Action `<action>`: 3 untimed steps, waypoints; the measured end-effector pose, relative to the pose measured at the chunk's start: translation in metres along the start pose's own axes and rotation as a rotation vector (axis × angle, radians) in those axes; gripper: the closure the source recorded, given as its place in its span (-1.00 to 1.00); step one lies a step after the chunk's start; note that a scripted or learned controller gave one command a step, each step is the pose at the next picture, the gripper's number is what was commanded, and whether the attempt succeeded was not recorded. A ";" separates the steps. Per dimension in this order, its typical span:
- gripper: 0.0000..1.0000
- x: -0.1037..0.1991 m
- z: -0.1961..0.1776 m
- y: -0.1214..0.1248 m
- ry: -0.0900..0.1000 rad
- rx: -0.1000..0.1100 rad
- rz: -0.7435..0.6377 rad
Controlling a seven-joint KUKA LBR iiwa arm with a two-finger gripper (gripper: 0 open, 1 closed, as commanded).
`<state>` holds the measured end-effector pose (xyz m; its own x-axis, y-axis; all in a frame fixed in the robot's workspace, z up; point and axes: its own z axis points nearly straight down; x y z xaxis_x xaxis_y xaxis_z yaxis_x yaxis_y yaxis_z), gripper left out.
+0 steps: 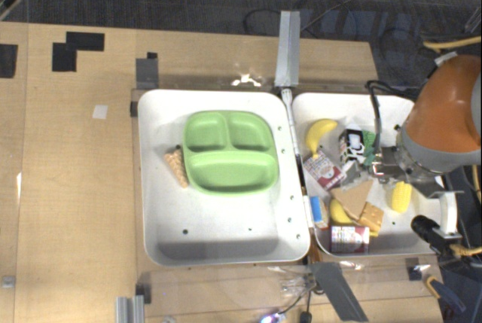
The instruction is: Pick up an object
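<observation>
The right bin (392,105) holds a heap of small objects. Among them are a yellow banana (321,135), a black-and-white packet (352,145), a maroon-and-white packet (325,170), a tan flat slice (352,199), a cracker (370,217), a yellow piece (401,197) and a maroon can (349,239) at the front wall. My gripper (379,168) hangs low over the middle of this bin, just right of the packets and above the tan slice. The grey wrist and orange band (452,114) cover the bin's right part.
In the left bin (162,223) lies a green divided plate (230,152) with a brown grainy bar (177,166) against its left side. A blue tube (317,211) lies by the wall between the bins. A metal post (288,50) stands behind them.
</observation>
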<state>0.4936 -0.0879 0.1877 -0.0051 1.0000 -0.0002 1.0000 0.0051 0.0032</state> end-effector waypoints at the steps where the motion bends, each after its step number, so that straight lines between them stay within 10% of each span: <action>1: -1.00 0.000 0.000 0.000 0.000 0.000 0.000; 2: -1.00 -0.048 0.096 0.074 -0.002 -0.010 0.071; 3: -1.00 -0.063 0.100 0.164 -0.002 -0.008 0.003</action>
<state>0.6582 -0.1499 0.0886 -0.0018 1.0000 -0.0021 0.9999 0.0018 0.0108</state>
